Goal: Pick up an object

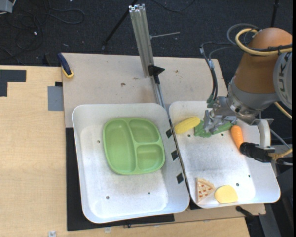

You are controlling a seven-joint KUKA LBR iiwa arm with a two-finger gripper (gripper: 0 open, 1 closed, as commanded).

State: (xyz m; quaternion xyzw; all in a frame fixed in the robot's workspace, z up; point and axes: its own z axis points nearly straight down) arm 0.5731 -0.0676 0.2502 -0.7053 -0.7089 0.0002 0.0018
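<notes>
While the gripper point(213, 123) sits low in the right bin point(237, 174) over one green object point(203, 130), I cannot tell whether it grips it. That bin also holds one corn cob point(186, 125), one carrot point(237, 136), one pizza slice point(203, 189) and one yellow piece point(226, 194). One green divided plate point(133, 145) lies in the left bin point(123, 191).
</notes>
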